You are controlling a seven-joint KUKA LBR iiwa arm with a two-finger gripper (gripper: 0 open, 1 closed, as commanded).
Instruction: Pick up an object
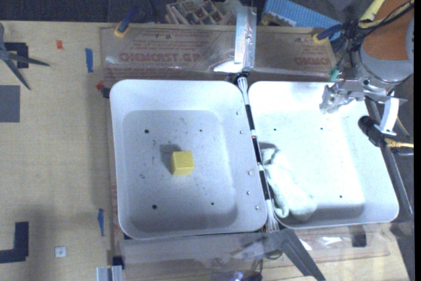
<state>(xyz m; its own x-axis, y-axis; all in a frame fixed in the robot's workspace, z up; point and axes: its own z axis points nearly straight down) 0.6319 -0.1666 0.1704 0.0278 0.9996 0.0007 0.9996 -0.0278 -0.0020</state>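
while a yellow cube [182, 162] sits mid left bin [128, 108], the gripper [335, 97] hovers at the right bin's [309, 141] far edge; cannot tell its state.

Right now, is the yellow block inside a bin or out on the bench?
Inside. The yellow block sits on the floor of the left bin, walls all around it.

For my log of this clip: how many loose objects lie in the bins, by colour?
Yellow: 1, the yellow block in the left bin.
White: 1, the white crumpled object in the right bin.
Total: 2
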